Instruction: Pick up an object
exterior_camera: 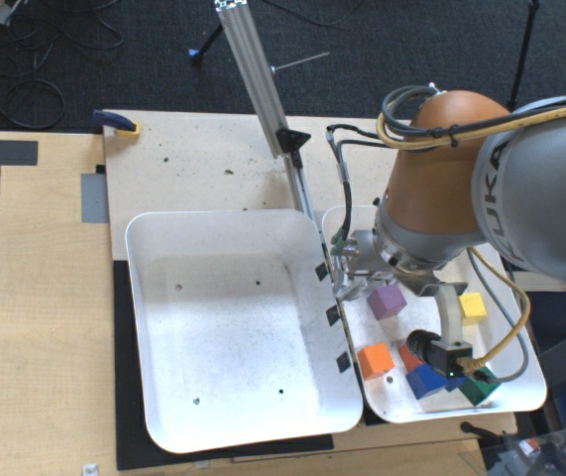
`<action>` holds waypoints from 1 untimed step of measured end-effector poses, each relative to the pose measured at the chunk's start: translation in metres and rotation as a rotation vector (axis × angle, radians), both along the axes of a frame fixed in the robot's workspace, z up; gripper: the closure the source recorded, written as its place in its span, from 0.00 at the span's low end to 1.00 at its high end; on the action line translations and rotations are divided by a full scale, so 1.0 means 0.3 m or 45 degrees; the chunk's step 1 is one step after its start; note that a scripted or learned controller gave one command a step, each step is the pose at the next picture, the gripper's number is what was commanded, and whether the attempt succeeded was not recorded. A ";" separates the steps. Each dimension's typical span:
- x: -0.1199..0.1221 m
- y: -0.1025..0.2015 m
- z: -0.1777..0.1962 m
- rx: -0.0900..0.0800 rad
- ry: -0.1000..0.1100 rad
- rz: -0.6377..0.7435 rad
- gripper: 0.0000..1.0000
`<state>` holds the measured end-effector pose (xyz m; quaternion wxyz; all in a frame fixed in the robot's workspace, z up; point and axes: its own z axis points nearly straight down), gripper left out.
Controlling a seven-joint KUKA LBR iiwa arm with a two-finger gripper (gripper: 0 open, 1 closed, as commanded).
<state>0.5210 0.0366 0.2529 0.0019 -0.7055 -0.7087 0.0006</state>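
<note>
1. Gripper state cannot be told. It sits low in the right bin under the bulky wrist, and neither its spread nor any hold on a block can be made out.
2. Arm reaches in from the right and hangs over the right bin, covering much of its far half.
3. Left bin lies just beside the right one and seems to play no part in this try.
4. Right bin holds every block in view, so the pick must come from there.
5. Purple block rests on the bin floor just beside the gripper. It looks the likely target, though contact cannot be confirmed.
6. Orange block sits near the bin's left wall. Blue block and green block lie by the near rim, yellow block lies toward the right, and a red block peeks out between orange and blue.
7. By this reading the approach is about done. No block appears raised, so the grasp is unproven and the lift remains.
</note>
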 end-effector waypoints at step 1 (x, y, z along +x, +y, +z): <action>-0.006 0.182 0.008 0.000 0.000 0.001 1.00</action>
